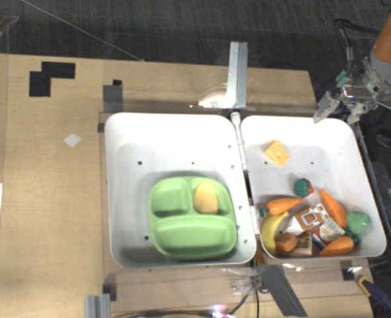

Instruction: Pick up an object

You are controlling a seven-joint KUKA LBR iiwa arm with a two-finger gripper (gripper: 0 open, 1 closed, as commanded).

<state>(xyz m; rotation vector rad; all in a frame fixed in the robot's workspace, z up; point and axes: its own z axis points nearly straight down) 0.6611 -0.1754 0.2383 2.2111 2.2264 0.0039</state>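
My gripper [337, 110] hangs above the far right corner of the right bin [328, 134], its two fingers spread open with nothing between them. Below it in that bin a yellow cheese wedge [277, 153] lies alone. Nearer the front is a heap: a teal ball [303, 187], orange carrots [285, 205] [333, 207] [338, 246], a banana [269, 233], a green round fruit [357, 222], a printed packet [316, 220] and a brown piece [287, 244].
The left bin [136, 144] holds a green divided plate [192, 230] with a yellow fruit [206, 197] in its upper right compartment. A metal post [238, 75] stands behind the wall between the bins. Cables [354, 38] run at the back right.
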